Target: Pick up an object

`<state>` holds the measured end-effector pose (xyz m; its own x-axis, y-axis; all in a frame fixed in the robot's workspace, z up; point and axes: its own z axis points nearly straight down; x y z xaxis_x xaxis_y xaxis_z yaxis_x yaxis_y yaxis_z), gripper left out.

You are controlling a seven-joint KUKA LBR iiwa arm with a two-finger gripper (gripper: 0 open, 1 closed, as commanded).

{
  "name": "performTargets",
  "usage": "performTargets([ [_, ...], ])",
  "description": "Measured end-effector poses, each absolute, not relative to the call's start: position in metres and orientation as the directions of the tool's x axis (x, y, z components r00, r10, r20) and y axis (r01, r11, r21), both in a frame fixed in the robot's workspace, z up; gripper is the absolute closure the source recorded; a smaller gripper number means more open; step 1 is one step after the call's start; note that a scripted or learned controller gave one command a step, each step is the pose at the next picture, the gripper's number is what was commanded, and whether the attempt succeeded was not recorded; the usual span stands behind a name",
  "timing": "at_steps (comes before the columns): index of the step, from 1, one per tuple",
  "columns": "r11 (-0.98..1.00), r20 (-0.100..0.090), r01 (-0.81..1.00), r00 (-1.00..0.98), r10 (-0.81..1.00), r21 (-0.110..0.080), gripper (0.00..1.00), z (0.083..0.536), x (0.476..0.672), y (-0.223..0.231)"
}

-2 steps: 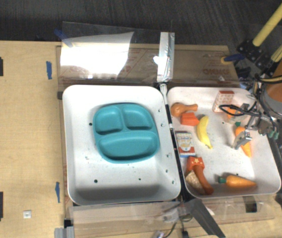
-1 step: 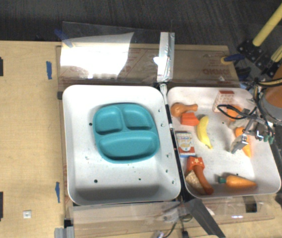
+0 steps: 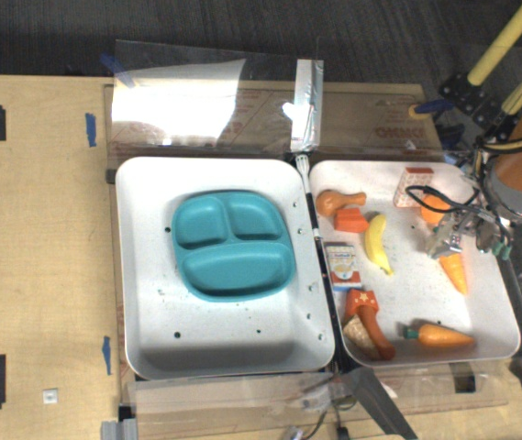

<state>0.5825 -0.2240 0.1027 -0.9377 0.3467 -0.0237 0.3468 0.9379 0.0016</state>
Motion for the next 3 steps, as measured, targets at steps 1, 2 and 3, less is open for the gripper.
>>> performTargets([
  [1,0.910,-0.007,0.415,-0.910,0.415,0.004,1.00,0.088,0.663,-0.220],
  [2,0.909,0.007,0.417,-0.909,0.417,0.001,0.00,0.088,0.660,-0.221],
  [3,0.871,-0.007,0.491,-0.871,0.491,0.003,0.00,0.088,0.604,-0.205],
])
